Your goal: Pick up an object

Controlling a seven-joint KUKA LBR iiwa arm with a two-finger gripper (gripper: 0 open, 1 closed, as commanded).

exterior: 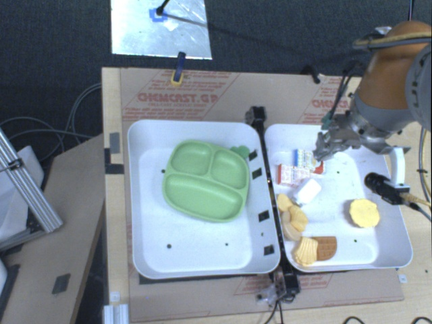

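Observation:
My gripper (323, 150) hangs over the back of the right bin (391, 252), just right of a red and white packet (292, 175). A small white block (308, 191) lies in front of that packet. Several pale yellow pieces (291, 219) sit by the bin's left wall. Near the front lie a ridged yellow piece (305, 251) and a brown square (327, 247). A round yellow thing (364, 213) rests toward the right. Nothing visibly hangs from the gripper.
The left bin (155, 248) holds a green divided plate (206, 181), with a small green thing (241, 152) at its far right corner. Black clips line the wall between the bins (264, 181). A silver sheet (159, 19) lies beyond the bench.

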